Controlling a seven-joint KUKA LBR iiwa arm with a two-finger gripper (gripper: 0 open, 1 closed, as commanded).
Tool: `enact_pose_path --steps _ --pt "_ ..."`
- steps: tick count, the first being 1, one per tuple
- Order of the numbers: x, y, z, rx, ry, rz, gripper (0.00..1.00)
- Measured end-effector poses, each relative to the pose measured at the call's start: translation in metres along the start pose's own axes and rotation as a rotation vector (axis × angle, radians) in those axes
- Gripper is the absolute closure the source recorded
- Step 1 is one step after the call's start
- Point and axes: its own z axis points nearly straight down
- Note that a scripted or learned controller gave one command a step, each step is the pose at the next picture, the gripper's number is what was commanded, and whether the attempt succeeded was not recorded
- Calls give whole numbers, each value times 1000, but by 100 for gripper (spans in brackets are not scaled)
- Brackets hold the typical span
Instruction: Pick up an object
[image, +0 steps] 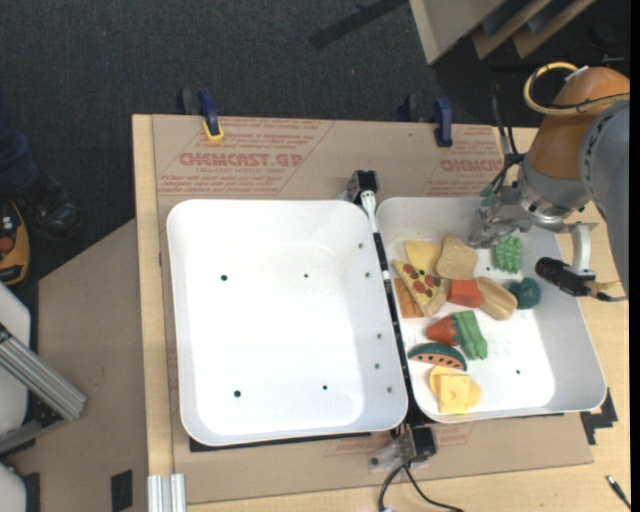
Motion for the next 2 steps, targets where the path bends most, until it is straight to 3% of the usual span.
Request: enact_pose_path --steps 1,2 --pt "35 2 -72 -6 0 -2 100" --pt "50 0 -76 1 1 0 100"
